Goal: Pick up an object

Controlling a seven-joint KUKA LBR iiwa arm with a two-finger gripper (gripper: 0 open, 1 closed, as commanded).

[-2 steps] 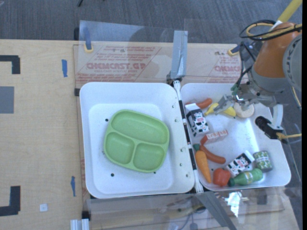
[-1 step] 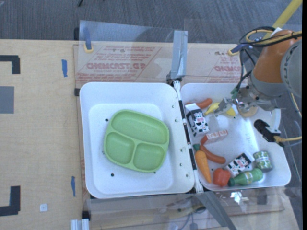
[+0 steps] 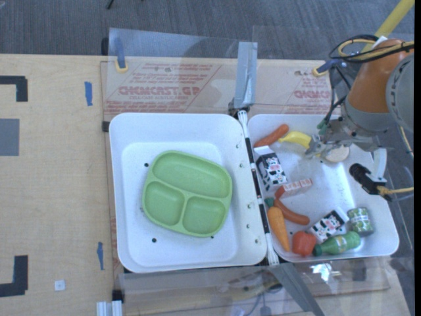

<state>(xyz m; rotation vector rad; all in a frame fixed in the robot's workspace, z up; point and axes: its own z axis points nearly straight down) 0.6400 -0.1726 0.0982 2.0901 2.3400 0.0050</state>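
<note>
Gripper (image 3: 320, 146) sits low in the right bin (image 3: 385, 245), right by the banana (image 3: 295, 139); can't tell how it's set. Nothing looks lifted, so the pick isn't done.

A green three-compartment tray (image 3: 188, 193) is seen lying in the left white bin (image 3: 125, 176) (well apart from the right bin (image 3: 388, 239)), and blue tape marks (image 3: 88, 93) are stuck on the wooden bench (image 3: 52, 176).
</note>
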